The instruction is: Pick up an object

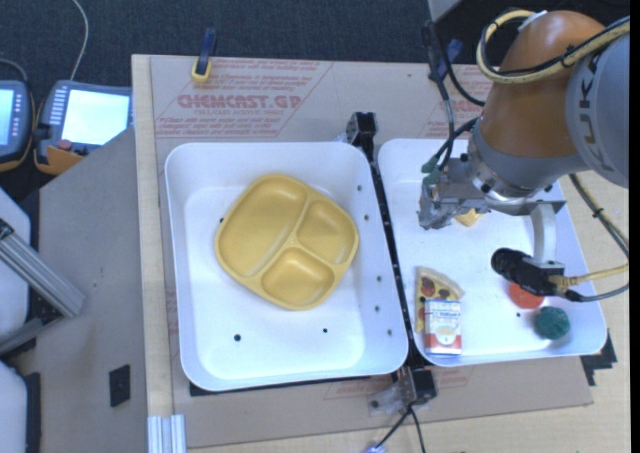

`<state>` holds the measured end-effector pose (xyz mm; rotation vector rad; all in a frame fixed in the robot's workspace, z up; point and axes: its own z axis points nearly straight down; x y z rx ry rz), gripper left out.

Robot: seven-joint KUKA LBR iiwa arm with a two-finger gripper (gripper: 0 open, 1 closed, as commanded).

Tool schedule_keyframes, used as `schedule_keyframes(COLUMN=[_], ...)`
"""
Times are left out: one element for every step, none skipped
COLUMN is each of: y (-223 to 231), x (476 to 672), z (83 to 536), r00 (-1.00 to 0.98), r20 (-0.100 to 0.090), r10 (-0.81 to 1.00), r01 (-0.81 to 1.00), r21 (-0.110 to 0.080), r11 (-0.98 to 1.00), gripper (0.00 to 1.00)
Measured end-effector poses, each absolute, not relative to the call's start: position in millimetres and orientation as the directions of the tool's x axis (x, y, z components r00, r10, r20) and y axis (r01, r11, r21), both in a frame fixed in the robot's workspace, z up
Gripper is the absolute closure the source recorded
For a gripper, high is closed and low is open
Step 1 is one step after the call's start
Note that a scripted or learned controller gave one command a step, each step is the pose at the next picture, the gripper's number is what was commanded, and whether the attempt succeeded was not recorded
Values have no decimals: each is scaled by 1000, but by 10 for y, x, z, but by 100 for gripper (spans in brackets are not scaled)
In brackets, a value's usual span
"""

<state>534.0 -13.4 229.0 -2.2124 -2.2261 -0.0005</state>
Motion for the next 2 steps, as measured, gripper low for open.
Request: schedule_keyframes(y=[340,813], x=[5235,5189], z=[2352,2400], r00=[-5,-4], r20=[2,1], r10=[1000,1000], r01=[1000,1000], r21=[-2,1], r11=[5,4], gripper=[100,100])
